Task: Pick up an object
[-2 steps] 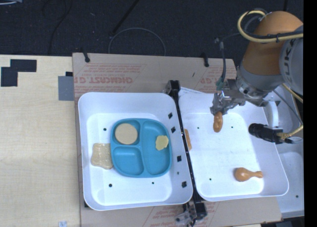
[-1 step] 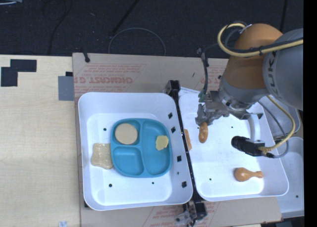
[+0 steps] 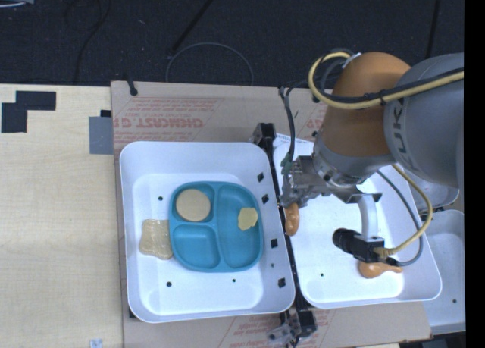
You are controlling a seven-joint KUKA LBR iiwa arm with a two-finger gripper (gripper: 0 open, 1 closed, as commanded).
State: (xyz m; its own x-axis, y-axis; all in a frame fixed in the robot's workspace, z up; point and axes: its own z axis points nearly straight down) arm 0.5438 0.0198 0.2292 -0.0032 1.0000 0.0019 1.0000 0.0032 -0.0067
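Hovering at the right bin's (image 3: 424,282) left wall, the gripper (image 3: 290,201) sits above an orange-brown object (image 3: 291,220); finger state unclear, and the wall may block a grasp.

The KUKA arm (image 3: 428,123) is a bulky grey body with rounded casing, part of dark lettering showing on its flank. A glossy orange band (image 3: 364,104) forms a dome-like segment above the wrist. Yellow cable (image 3: 333,81) loops around the orange section and across the grey shell, with a black cable running beside it; another yellow line curves low along the right. Below sits a grey metal wrist block leading to the end effector (image 3: 290,201), its detail too small to make out.
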